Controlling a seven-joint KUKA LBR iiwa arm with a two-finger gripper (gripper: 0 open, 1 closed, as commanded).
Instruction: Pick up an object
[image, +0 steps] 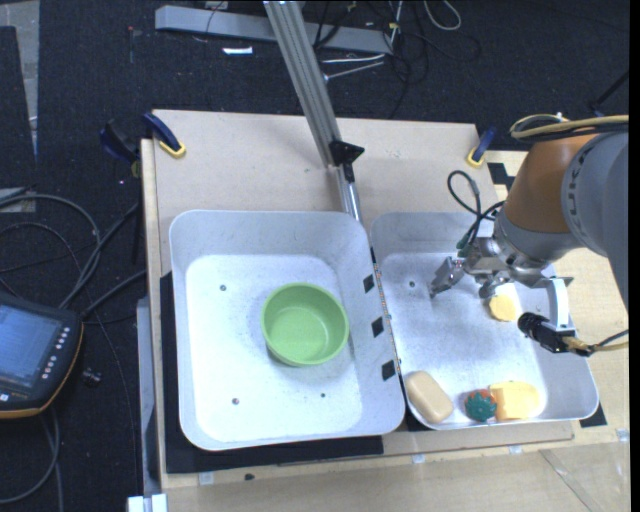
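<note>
Green bowl (305, 324) in left bin (200, 250)

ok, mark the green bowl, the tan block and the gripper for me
green bowl (305, 324), camera view, inner floor of the bowl
tan block (430, 397), camera view, top face
gripper (441, 282), camera view, between the fingertips

The arm (570, 195) runs off the right edge — its upper links are out of frame. A pale yellow object (503, 303) sits half tucked under the wrist, its shape not readable. The teal-and-orange thing (481, 404) by the near rim — too small to identify. At left, the handheld screen (30, 355) is clipped by the edge.
</note>
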